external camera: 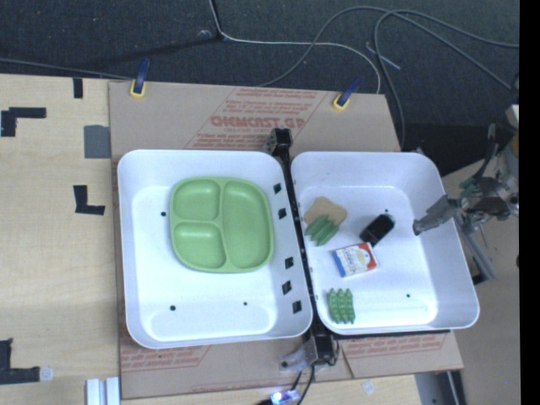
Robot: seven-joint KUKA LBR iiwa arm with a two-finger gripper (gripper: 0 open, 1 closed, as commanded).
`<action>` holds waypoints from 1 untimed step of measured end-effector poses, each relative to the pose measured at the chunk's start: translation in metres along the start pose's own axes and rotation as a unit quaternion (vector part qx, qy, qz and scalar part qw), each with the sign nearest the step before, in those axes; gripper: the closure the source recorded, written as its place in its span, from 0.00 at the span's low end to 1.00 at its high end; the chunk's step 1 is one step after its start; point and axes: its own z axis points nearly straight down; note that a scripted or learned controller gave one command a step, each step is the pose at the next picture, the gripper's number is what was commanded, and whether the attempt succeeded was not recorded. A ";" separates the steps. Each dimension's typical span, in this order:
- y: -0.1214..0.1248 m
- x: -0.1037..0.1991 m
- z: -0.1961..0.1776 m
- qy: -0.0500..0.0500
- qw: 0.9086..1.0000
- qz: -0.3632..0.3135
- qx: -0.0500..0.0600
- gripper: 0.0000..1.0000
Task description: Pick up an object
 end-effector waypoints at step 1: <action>0.002 0.001 -0.007 -0.001 1.000 -0.002 -0.006 0.00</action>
